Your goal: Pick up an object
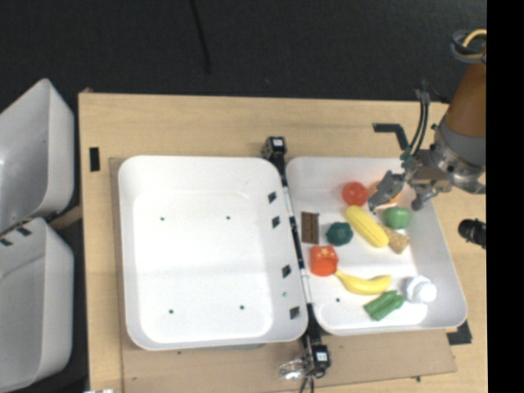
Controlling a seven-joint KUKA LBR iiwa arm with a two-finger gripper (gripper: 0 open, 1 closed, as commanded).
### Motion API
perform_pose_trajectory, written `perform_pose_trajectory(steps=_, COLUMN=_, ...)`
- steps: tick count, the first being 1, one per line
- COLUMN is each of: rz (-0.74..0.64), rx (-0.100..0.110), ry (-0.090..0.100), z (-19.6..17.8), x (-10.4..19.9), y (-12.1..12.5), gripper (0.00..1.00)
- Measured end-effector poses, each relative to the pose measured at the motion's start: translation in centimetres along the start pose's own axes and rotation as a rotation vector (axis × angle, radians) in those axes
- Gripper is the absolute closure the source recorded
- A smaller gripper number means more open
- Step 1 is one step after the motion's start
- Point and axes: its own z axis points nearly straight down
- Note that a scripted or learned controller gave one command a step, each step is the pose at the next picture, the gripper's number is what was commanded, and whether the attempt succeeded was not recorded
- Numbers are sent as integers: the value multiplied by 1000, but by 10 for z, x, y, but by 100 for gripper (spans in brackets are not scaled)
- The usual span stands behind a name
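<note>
1. the worktop (98,244) carries two shallow white bins side by side; the left bin (205,252) shows bare white floor with a few small dark dots.
2. the right bin (442,260) holds all the loose things: a red tomato (354,193) near the top, a yellow corn cob (367,226) below it, a small green ball (397,217) to the cob's right, and a dark green lump (340,233) to its left.
3. lower down lie a red-orange pepper (324,259), a banana (364,283), a green cucumber-like piece (383,304) and a white round thing (420,289) in the near right corner.
4. a brown block (309,227) sits against the divider, and a small tan piece (399,241) touches the cob's lower end.
5. the gripper (403,193) hangs over the upper right of the right bin, between the tomato and the green ball, just above the cob's upper end.
6. the jaws look spread, one dark finger on each side with nothing seen between them.
7. the corn cob's long axis runs diagonally, upper left to lower right; the tomato, green ball and tan piece crowd its ends.
8. the banana lies nearly level, curving upward at its ends, with the cucumber-like piece just beside its right tip.
</note>
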Motion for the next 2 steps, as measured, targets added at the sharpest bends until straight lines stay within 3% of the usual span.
perform_pose_trajectory(steps=1, rz=-7, rx=9, ry=4, z=124, x=52, y=25, gripper=0)
perform_pose_trajectory(steps=2, rz=-1, rx=-5, ry=-2, z=146, x=27, y=66, gripper=0)
